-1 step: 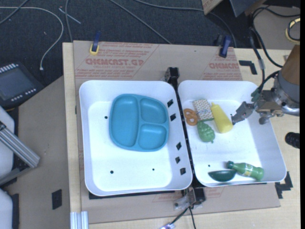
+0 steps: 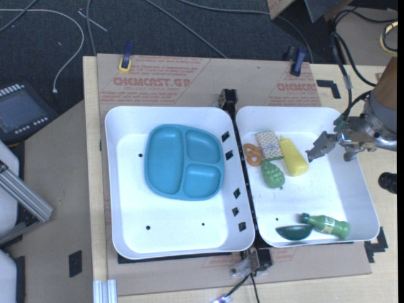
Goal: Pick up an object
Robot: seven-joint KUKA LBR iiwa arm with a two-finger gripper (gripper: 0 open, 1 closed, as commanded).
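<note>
The bench (image 2: 95, 169) carries two shallow white bins side by side. The left bin (image 2: 126, 219) contains a blue divided plate (image 2: 184, 161) lying flat in its upper half. The right bin (image 2: 353, 194) contains the smaller items: a yellow bottle-shaped object (image 2: 293, 156) near the upper centre, a checkered packet (image 2: 269, 144) just to its left, a pretzel (image 2: 253, 154) beside the packet, and a green strawberry-shaped piece (image 2: 273, 175) below them. Along the lower edge lie a green bottle (image 2: 326, 225) and a dark green leaf-shaped piece (image 2: 294, 232), touching or nearly so. The gripper (image 2: 315, 151) hangs over the right bin, just right of the yellow object. How far its claw is open cannot be told, and nothing is seen held in it.
</note>
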